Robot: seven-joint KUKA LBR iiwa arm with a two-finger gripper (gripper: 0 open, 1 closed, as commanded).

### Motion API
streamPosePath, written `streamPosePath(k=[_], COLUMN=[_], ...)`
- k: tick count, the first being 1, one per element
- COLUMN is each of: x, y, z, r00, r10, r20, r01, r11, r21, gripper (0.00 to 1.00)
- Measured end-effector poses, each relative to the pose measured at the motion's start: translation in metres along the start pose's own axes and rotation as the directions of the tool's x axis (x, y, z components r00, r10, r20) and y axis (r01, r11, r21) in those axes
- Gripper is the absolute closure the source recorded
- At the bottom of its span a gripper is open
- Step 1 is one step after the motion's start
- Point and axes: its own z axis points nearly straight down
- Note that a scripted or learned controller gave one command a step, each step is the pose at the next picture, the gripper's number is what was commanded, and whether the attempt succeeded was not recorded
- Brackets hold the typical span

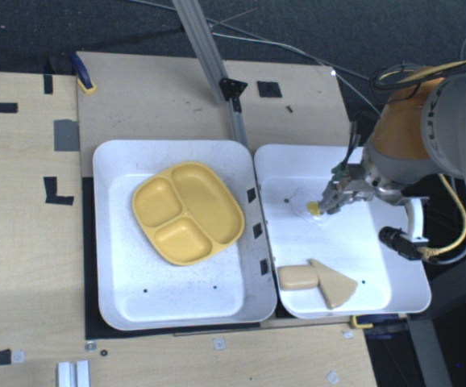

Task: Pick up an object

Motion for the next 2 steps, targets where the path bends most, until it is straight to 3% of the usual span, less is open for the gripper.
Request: streamPosePath(k=[2], x=[-0.007], y=[0.002], z=[-0.089], r00=[1.000], r10=[-0.001], r20=[0.000], r01=[0.001], r11=[1.000], r21=[-0.002], gripper=[1.00])
